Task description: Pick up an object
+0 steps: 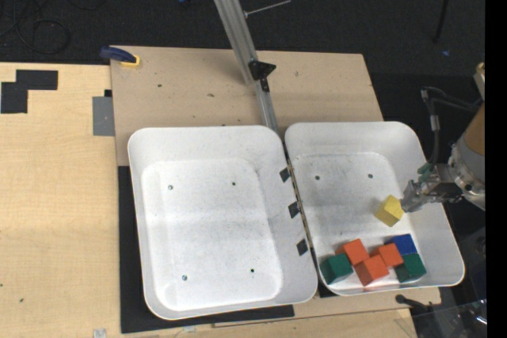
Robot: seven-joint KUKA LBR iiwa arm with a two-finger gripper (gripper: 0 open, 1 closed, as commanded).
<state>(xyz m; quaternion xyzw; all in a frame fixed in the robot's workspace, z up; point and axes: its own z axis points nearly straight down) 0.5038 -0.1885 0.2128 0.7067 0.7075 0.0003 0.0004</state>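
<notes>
— Where do the two bins sit? 
— Side by side on the table, the left bin touching the right bin along a shared edge.

— And the blocks? 
— A cluster of blocks lies in the right bin's near right corner. A lone block lies just behind it, with the hand just to its right, over the bin's right side.

— Anything behind the bins? 
— A slanted rail runs back from their junction.
</notes>
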